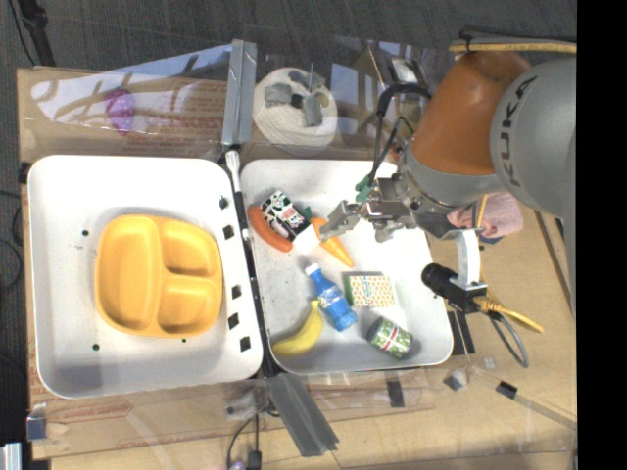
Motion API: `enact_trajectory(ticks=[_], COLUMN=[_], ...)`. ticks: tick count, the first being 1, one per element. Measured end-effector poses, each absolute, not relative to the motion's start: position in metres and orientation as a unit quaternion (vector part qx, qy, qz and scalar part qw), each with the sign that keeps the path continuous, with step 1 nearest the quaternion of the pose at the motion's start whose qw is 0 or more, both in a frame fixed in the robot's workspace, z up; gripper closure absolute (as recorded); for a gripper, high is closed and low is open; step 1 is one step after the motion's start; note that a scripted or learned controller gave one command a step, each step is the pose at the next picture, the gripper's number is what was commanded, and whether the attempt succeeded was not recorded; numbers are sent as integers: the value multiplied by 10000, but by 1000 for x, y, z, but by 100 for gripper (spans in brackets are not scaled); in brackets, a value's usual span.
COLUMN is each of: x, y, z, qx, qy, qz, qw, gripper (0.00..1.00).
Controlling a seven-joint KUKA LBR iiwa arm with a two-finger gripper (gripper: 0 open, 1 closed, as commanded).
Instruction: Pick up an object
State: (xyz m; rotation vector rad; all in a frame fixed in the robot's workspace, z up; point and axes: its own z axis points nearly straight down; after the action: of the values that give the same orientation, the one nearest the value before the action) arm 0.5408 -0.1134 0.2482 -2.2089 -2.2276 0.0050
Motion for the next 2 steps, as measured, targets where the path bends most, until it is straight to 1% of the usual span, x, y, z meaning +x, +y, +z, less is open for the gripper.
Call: enact_trajectory(ticks=[1, 2], x=[547, 589], y=[-162, -188], z=[175, 92], qx=[-7600, -7357], qy=[-6500, -6773], qz=[20, 7], qw=[26, 9], gripper=[0, 0])
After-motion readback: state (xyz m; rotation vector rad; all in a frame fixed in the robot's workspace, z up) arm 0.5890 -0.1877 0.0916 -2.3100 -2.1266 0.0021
